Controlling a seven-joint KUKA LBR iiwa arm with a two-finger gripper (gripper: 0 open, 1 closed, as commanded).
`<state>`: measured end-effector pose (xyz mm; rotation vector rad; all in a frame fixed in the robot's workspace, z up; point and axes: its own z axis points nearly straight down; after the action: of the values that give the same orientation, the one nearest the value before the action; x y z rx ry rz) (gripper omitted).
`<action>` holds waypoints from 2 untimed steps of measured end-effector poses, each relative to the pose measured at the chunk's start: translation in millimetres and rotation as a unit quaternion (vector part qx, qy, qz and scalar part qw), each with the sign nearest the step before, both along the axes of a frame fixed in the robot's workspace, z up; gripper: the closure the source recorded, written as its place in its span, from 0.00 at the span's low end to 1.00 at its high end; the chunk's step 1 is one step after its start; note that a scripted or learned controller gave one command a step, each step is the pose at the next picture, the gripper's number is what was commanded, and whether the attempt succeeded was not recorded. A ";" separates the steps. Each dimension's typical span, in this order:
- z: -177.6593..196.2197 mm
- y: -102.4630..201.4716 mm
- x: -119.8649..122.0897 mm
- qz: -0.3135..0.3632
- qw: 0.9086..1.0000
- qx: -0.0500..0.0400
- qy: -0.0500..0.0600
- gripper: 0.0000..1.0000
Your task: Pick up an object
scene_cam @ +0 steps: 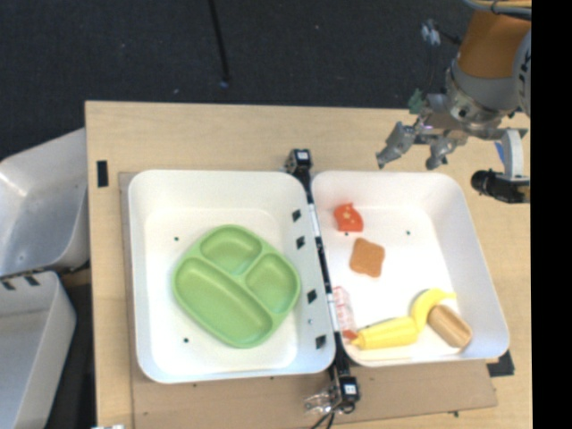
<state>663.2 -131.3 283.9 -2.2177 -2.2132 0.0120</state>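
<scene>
The orange-red piece [349, 217] is lying in the right bin [465, 206], below and slightly left of the gripper [415, 150], nearer to it than anything else there. Beyond it the brown piece [367, 257] is sitting farther down. The gripper is hanging over the bin's far rim, fingers spread apart and gripping nothing.

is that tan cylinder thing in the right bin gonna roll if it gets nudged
Probably. The tan cylinder lies on its side with a rounded body, so a sideways push could roll it. The yellow banana touching it may block rolling that way. It looks rigid and smooth, so it might slip when pinched.
</scene>
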 end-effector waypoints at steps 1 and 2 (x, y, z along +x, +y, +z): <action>8.2 0.3 1.7 0.001 1.000 0.000 -0.006 0.00; -40.6 3.3 -7.4 0.000 1.000 -0.001 -0.004 0.00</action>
<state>655.8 -128.0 243.2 -2.2226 -2.2193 0.0050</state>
